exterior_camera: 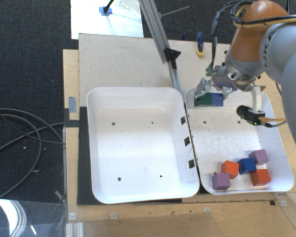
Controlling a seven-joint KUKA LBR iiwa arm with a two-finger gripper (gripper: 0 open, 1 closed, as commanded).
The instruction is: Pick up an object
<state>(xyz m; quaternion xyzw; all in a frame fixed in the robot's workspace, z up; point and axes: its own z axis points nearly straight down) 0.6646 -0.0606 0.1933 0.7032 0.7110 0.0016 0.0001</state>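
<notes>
Gripper (208,90) low over green block (203,100) and blue block (217,99) — right bin's (281,157) far corner.
Finger state: cannot tell — centre on one block before closing.

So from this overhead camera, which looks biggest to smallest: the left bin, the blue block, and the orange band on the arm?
1. left bin
2. orange band, though it sits nearer the camera, which inflates it
3. blue block

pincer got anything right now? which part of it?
Cannot tell. The pincer sits low over a green block and a blue block at the right bin's far corner, grip hidden.
</notes>
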